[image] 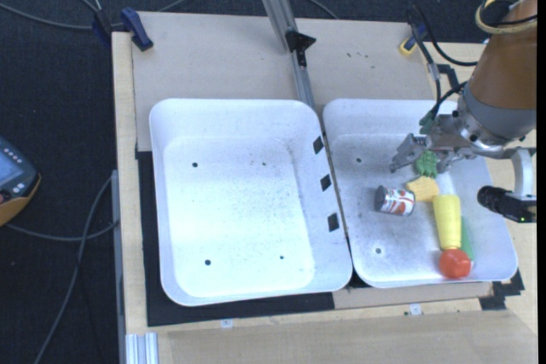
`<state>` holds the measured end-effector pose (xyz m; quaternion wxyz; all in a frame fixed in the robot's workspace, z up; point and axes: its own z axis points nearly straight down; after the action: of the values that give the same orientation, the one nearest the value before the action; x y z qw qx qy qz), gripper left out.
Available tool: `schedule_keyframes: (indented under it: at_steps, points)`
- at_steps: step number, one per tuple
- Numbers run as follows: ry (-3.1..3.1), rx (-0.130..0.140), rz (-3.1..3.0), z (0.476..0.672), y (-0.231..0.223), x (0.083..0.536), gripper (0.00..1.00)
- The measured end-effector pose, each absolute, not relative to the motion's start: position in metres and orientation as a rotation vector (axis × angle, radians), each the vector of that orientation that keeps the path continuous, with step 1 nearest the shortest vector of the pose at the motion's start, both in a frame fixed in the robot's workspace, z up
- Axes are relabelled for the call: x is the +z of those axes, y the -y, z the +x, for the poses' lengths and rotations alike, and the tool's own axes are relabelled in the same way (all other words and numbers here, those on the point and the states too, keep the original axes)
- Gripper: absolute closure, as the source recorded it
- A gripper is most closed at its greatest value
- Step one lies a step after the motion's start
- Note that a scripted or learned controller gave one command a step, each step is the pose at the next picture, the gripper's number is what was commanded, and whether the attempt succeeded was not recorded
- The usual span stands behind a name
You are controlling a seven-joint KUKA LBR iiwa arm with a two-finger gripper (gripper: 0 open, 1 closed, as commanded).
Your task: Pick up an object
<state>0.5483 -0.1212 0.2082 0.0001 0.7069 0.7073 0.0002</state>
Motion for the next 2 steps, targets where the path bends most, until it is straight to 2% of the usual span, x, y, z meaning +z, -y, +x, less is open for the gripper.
schedule_keyframes:
  at_steps: [2]
  points:
    - [-2.224, -0.003, 2.223, 0.554, 0.119, 0.099, 0.00]
